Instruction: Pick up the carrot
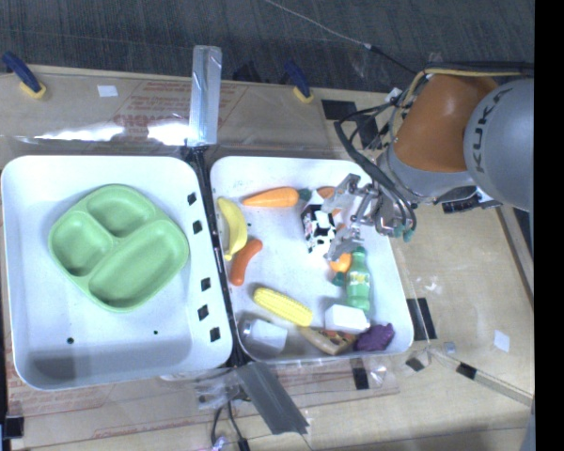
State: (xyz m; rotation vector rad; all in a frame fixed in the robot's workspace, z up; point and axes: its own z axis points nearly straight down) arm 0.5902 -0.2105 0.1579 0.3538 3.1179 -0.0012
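1. I saw the carrot (271, 197) lying flat near the back wall of the right bin (391, 252), just beside the banana (231, 225) and above the sausage (243, 259).

2. Its long axis ran roughly left to right across the view. The thin orange tip pointed left toward the banana, and the thick end with the green top pointed right toward the cow toy (317, 228).

3. The gripper (350, 222) hung over the right part of the same bin, close above the cow toy and the green bottle (357, 278), apart from the carrot.

4. I could not tell whether its fingers were apart or together; the clutter beneath blurred into them.

5. My worry was a wrong grab: coming down where it hung, it would likely have met the cow toy or the bottle instead.

6. I also judged that fingers closing along the carrot's length, not across it, could slip off the tapered body.

7. The nearby wall and banana left little room, so a nudge might have rolled the carrot away.
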